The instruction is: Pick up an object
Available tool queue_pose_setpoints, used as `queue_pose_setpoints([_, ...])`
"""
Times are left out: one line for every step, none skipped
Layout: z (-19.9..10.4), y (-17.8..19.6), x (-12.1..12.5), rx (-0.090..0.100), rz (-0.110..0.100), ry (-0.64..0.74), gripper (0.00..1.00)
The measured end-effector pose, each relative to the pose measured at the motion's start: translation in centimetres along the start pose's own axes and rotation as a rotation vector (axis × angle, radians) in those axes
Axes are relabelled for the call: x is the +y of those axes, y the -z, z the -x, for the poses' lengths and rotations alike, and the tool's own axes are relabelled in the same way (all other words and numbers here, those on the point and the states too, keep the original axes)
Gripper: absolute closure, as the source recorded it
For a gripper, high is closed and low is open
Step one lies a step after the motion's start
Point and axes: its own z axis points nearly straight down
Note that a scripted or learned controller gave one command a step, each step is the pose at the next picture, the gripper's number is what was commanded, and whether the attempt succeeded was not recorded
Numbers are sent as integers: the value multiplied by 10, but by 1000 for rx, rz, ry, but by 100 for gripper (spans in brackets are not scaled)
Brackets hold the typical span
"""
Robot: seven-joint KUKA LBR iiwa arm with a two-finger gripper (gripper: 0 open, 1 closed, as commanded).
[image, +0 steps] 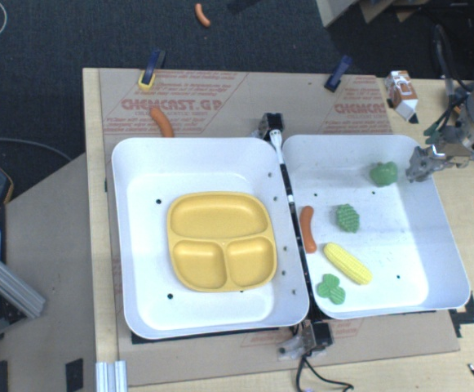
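In the right bin (432, 243), nearest the camera, a small green piece (330, 289) lies by the front wall, and a yellow corn cob (348, 264) lies just beside it, slanting toward the bin's middle. A red sausage (307, 229) rests lengthwise against the left wall, with a ribbed green vegetable (347, 217) near it. Farther back, a rounder green vegetable (383, 172) sits close to the right wall. The gripper (423, 164) hangs just beside that vegetable, at the bin's right rim; whether it touches it, or how it is set, I cannot tell. The left bin (139, 219) holds a yellow three-compartment tray (220, 239). Beyond the bins, an orange sausage (162, 122) lies on the bench (220, 100), and another (202, 15) lies on the dark floor.
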Motion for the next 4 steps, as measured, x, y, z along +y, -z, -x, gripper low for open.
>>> queue_pose_setpoints([0,18,1,1,-2,-1,100])
queue_pose_setpoints([-42,8,-24,6,-12,2,100])
queue_pose_setpoints([-92,2,-49,6,-12,1,100])
queue_pose_setpoints([-144,5,-69,7,-12,3,100])
